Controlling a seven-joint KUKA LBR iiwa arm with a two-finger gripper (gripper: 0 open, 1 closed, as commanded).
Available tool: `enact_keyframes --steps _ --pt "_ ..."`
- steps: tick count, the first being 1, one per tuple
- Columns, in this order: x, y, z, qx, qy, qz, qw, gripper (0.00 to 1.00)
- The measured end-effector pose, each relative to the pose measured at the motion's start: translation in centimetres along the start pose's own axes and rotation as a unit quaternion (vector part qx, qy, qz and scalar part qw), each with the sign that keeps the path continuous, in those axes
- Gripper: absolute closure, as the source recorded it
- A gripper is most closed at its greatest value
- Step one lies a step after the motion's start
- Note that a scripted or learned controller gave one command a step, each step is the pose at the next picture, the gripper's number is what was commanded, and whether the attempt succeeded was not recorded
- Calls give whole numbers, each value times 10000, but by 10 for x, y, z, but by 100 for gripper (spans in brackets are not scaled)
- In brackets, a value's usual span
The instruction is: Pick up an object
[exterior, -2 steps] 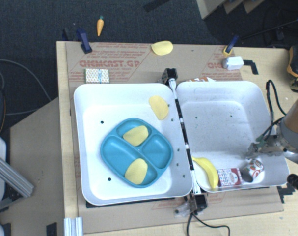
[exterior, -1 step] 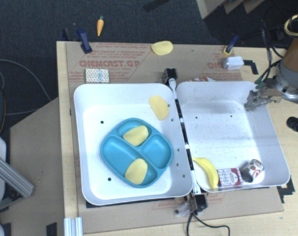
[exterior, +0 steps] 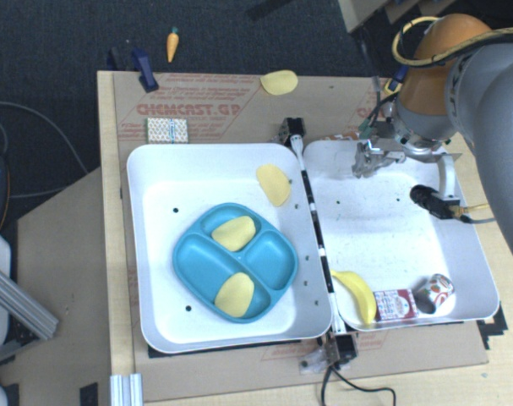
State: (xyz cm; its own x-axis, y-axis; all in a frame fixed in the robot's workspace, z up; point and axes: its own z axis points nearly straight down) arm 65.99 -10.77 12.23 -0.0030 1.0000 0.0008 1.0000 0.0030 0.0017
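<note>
While your pincer [exterior: 368, 161] is hovering at the upper right of the frame, you are seeing nothing held; its opening cannot be told. The banana [exterior: 357, 294] is lying at the right bin's [exterior: 459, 244] lower edge, unpicked.

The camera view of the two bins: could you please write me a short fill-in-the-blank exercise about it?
1. The blue tray lies in the ____ bin.
2. The banana lies in the ____ bin.
3. The blue tray holds ____ yellow pieces.
4. The gripper hovers over the right bin's ____ edge.

Missing words: left; right; two; far
</note>
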Motion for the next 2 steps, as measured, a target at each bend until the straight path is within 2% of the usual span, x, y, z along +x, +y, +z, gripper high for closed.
enact_keyframes --steps 1,2 --pt "-2 0 -1 -4 -11 9 10000 0" --pt "-28 -59 38 22 -5 20 10000 0"
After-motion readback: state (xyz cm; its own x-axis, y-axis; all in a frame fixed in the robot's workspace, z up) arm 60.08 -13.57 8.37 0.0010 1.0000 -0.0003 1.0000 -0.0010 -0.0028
